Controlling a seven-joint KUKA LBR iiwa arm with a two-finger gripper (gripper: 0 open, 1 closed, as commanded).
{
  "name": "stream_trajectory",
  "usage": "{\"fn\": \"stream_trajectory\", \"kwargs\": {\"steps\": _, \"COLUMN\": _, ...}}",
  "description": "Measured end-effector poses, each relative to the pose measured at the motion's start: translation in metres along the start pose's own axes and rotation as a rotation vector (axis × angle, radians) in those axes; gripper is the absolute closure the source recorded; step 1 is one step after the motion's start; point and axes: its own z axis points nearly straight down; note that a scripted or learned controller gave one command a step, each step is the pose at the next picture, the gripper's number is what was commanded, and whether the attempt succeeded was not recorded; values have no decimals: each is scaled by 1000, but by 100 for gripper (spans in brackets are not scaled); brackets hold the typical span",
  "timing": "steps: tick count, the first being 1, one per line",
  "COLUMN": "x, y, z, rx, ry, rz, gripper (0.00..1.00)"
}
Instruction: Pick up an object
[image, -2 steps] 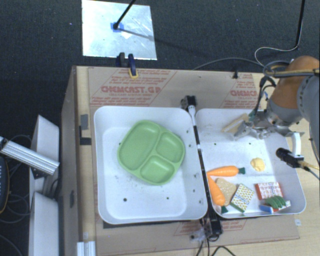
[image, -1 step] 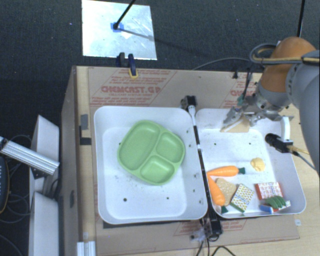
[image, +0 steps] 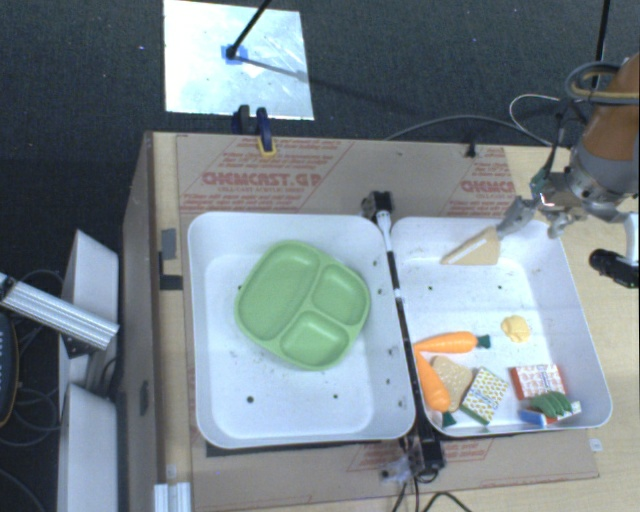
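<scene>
Floor (image: 80, 90): dark carpet.
Bench top (image: 300, 170): printed cardboard sheet.
Floor patch (image: 235, 60): shiny silver sheet.

Arm (image: 610, 120) — cropped at right edge

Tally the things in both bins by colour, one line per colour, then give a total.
Green: 2, divided plate and a small green item
Orange: 2 carrots
Tan: 2, wedge and cracker
Yellow: 1 small lump
Patterned packets: 2
Total: 9
</scene>
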Motion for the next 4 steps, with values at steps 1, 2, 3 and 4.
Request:
{"fn": "stream_trajectory", "kwargs": {"steps": 1, "x": 7, "y": -2, "z": 94, "rx": 10, "ry": 3, "rz": -3, "gripper": 0}}
{"fn": "stream_trajectory", "kwargs": {"steps": 2, "x": 62, "y": -71, "z": 92, "rx": 4, "ry": 4, "rz": -1, "gripper": 0}}
{"fn": "stream_trajectory", "kwargs": {"steps": 3, "x": 33, "y": -1, "z": 90, "rx": 4, "ry": 2, "rz": -2, "gripper": 0}}
{"fn": "stream_trajectory", "kwargs": {"steps": 4, "x": 3, "y": -1, "z": 91, "rx": 6, "ry": 5, "rz": -2, "gripper": 0}}
